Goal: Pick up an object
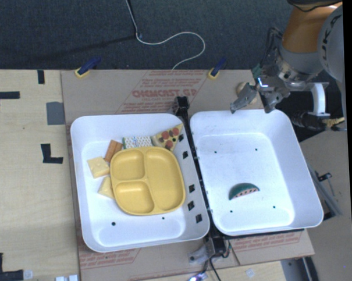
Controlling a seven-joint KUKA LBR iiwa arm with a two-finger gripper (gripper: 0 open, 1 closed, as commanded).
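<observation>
White right bin [281, 138] — green-red watermelon slice [243, 191], curved, flat; end effector [254, 101] spread wide, holding nothing.

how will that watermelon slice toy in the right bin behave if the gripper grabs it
The watermelon slice toy looks small and thin, so probably light. It lies flat on the right bin floor, so it may slide rather than lift. Its curved rind might slip between fingers.

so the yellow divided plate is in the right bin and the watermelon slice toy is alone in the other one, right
Not quite. The camera view shows the yellow divided plate in the left bin, lying over some small flat food pieces. The watermelon slice toy is alone in the other one, the right bin.
</observation>
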